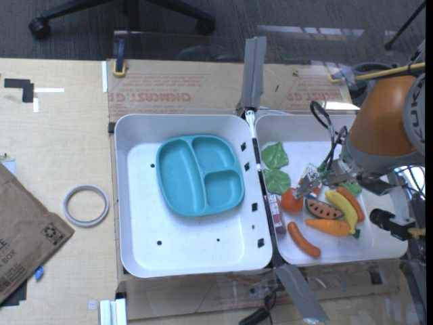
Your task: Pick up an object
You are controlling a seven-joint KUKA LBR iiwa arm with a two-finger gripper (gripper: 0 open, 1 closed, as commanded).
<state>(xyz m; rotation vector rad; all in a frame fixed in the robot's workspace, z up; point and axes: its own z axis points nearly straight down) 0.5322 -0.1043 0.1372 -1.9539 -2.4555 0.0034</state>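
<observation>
Gripper [312, 183] down in the right bin [379, 249], over the toy food pile.
Arm hides part of the pile; fingers look a bit apart with nothing between them, tips near the orange tomato [291, 202] and watermelon slice [323, 210].

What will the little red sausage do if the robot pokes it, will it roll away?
The red sausage looks like a smooth, rounded toy, so a sideways poke would probably roll it. It lies in the right bin near the front wall, which would likely stop it. Being small and probably plastic, it is probably light, and its glossy skin might slip between the fingers of the gripper.
</observation>
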